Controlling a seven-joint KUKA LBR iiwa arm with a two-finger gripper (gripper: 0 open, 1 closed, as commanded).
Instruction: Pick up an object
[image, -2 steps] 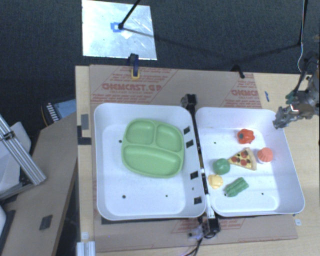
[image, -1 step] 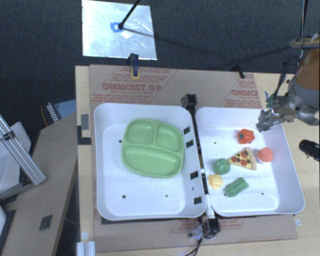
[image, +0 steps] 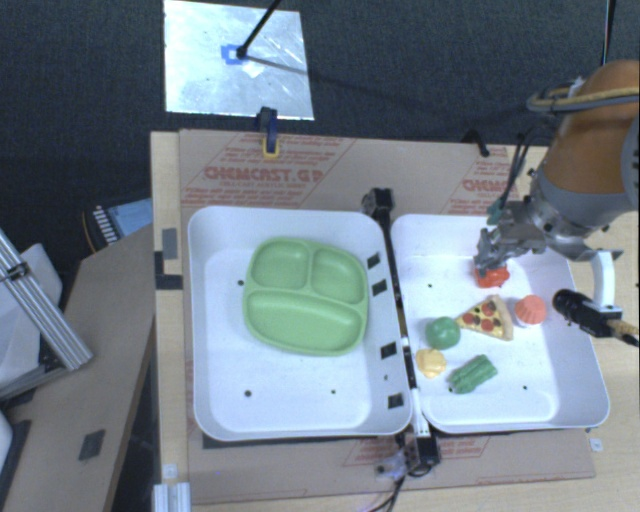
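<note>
arm: grey w/ orange band, reaches in from right, over right bin's far part
gripper (image: 492, 262): low over red-orange item (image: 493, 277) in right bin (image: 575, 400), right at its top
pizza slice toy (image: 487, 318): mid right bin, just below red item
pink-orange round item (image: 531, 310): just right of pizza
green ball (image: 442, 332): left of pizza
yellow item (image: 431, 364): below green ball, near bin's left wall
green long item (image: 471, 374): just right of yellow one
left bin (image: 215, 400): holds green divided plate (image: 305, 296), 3 compartments
</note>
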